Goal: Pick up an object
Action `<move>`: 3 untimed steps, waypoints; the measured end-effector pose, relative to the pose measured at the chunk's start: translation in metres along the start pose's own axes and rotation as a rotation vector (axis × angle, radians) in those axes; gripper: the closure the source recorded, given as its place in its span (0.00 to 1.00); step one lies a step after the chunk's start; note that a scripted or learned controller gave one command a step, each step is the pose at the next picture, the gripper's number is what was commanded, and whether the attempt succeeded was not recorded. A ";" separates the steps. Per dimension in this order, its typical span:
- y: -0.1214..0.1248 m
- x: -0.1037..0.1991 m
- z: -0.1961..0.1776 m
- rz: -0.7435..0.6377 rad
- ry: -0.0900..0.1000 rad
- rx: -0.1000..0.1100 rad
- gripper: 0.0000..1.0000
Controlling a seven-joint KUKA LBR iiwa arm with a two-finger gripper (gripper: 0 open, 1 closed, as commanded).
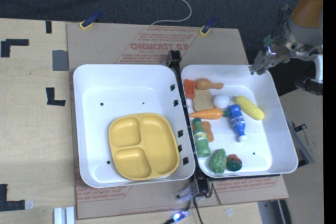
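Objects for picking: a cluster in the right bin (278, 113), all lying below and to the left of the claw (258, 67).
- Yellow corn cob (250, 107): nearest the claw, just down-left of it, lying at a slant.
- Blue bottle (237, 121): beyond the corn, farther down.
- White egg (221, 101) and orange carrot (207, 113): farther left, the carrot just below the egg.
- Drumstick (207, 83): left of the claw, near the bin's upper wall.
- Green bottle (199, 137), broccoli (218, 161) and a small red-and-green piece (233, 163): farthest down-left.

Left bin (89, 113): well left of the claw; holds a yellow divided plate (143, 145).

Claw: over the right bin's upper right corner, above the rim; nothing visible in it; how far it is open cannot be told.

Progress: judged as not yet begun. No object is lifted; choosing, descent, grasp and lift all remain.
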State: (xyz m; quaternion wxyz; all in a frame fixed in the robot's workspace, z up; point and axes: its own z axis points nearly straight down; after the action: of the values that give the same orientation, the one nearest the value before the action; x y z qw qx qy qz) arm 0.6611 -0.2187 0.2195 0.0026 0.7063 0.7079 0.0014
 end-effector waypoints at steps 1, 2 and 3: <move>0.000 0.001 -0.005 0.001 0.001 0.005 1.00; -0.017 0.051 0.005 -0.002 0.003 0.009 1.00; -0.033 0.095 0.012 -0.002 0.002 0.009 1.00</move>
State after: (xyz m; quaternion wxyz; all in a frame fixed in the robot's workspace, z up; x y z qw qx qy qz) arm 0.6275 -0.1234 0.2067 -0.0014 0.7057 0.7085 -0.0011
